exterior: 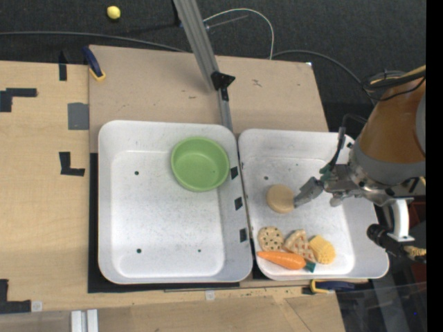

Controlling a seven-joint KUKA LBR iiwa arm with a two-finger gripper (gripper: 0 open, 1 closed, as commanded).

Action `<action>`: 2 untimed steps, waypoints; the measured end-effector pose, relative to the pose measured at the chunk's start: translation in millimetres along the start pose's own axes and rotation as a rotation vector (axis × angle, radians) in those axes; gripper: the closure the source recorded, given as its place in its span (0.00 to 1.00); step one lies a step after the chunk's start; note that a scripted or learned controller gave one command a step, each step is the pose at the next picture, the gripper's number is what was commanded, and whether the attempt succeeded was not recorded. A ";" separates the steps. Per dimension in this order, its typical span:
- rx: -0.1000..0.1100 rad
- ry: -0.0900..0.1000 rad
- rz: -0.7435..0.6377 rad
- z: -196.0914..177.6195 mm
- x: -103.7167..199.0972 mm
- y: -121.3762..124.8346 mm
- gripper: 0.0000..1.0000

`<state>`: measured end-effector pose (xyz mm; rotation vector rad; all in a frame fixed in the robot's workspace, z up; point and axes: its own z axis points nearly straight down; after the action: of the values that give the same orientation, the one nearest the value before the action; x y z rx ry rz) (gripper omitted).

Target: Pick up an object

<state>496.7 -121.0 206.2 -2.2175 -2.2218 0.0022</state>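
The right bin [277, 151] has bare floor at the back; toy food [296, 247] crowds its front edge.

Grey KUKA arm [394, 151] comes in from the right edge of the camera view, orange band facing up above the wrist. Wrist is pitched down and angled left. Dark two-finger gripper [304, 194] sticks out leftward from the wrist, low, tip pointing left and slightly down. Can't resolve the tip well enough from this slant to say more.

A round tan piece [280, 199] lies flat in the right bin [291, 147].
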 end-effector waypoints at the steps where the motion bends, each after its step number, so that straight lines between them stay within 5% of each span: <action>1: 0.000 0.000 0.000 0.0 -0.1 0.0 0.00; 2: 0.005 0.001 0.001 55.7 9.6 4.3 0.00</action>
<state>500.8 -111.3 150.6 -2.2150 -2.2180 0.0069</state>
